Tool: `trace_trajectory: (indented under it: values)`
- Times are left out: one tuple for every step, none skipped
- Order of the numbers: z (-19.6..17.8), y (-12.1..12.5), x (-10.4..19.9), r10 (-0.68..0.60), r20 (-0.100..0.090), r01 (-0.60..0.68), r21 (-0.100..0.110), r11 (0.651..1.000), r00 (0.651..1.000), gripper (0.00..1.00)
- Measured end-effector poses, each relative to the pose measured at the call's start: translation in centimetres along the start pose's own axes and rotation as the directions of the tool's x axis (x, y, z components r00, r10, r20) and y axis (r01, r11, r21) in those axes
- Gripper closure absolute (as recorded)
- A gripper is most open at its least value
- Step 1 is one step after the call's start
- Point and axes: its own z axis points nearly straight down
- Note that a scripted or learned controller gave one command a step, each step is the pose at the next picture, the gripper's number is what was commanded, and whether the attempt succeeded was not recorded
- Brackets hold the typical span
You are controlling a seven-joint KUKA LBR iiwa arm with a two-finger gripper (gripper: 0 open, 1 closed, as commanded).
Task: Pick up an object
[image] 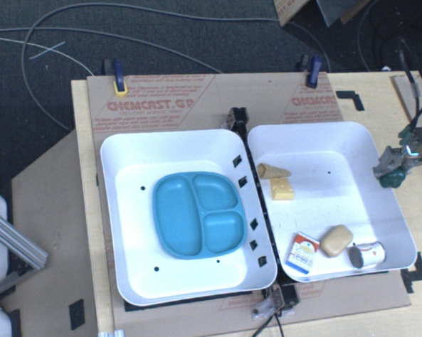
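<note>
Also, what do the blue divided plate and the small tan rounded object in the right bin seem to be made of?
The blue divided plate looks like moulded plastic with a smooth, matte-to-satin finish: uniform colour, soft rounded compartment ridges. The small tan rounded object seems to be foam or soft plastic, perhaps toy bread: its surface is dull and even, without shine. The view is too small to be certain.

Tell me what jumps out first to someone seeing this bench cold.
A bright blue divided plate sits in the middle of the left bin, the strongest colour on the bench. The right bin holds small food items: two yellowish pieces near its left wall, and a small carton, a potato and a can along its near edge.
</note>
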Motion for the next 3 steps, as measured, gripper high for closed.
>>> trace_trajectory:
  values:
    - [-0.2, -0.2, 6.3, -0.006, -0.007, 0.006, 0.008, 1.0, 1.0, 1.0]
    - [-0.3, -1.2, 12.0, -0.005, -0.007, 0.006, 0.01, 1.0, 1.0, 1.0]
    - [-0.6, -0.7, 17.6, -0.006, -0.006, 0.006, 0.008, 1.0, 1.0, 1.0]
